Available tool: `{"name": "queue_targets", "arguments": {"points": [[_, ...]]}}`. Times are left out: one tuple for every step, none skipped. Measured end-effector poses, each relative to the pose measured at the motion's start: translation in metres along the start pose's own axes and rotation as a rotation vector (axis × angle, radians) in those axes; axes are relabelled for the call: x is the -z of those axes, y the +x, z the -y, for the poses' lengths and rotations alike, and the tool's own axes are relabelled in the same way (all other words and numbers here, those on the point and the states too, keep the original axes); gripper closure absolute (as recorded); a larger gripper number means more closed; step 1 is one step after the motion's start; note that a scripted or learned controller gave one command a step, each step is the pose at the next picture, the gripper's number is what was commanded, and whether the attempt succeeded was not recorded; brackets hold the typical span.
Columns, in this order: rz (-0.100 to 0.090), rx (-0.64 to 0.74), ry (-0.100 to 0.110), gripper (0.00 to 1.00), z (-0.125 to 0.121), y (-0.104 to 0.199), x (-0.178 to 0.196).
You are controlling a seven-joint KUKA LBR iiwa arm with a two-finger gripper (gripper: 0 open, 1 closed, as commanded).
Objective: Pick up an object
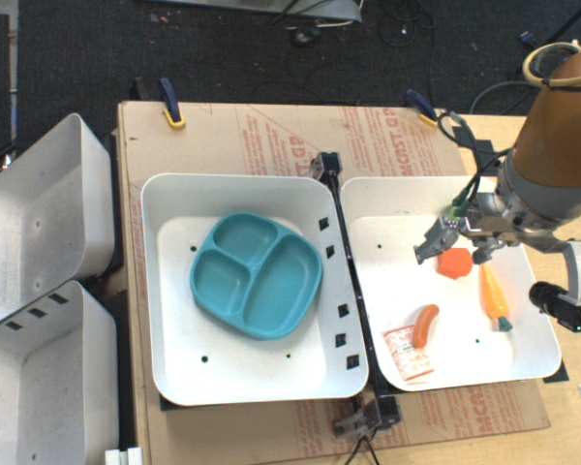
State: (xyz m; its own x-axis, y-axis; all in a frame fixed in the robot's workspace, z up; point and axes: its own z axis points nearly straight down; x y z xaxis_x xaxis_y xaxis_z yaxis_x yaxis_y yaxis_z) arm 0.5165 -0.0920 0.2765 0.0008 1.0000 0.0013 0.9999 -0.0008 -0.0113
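My gripper [457, 251] hangs over the right bin [387, 201], its two fingers spread apart on either side of an orange-red block [454, 264] that lies just below and between the tips. A toy carrot [494, 295] lies to the right of the block. A small red-orange sausage [424, 325] rests nearer the front, beside a white packet with red print [406, 351]. Whether the fingers touch the block I cannot tell.
The left bin [165, 211] holds a teal divided plate [257, 274]. A black divider with clips [344, 269] runs between the bins. Two more white bins [39, 231] stand off the bench at left. The arm's orange band [552, 114] rises at the right.
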Motion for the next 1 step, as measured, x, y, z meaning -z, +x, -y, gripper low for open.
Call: {"name": "queue_targets", "arguments": {"points": [[0.001,0.002,-0.011,0.00,-0.0017,0.0000,0.0052]]}}
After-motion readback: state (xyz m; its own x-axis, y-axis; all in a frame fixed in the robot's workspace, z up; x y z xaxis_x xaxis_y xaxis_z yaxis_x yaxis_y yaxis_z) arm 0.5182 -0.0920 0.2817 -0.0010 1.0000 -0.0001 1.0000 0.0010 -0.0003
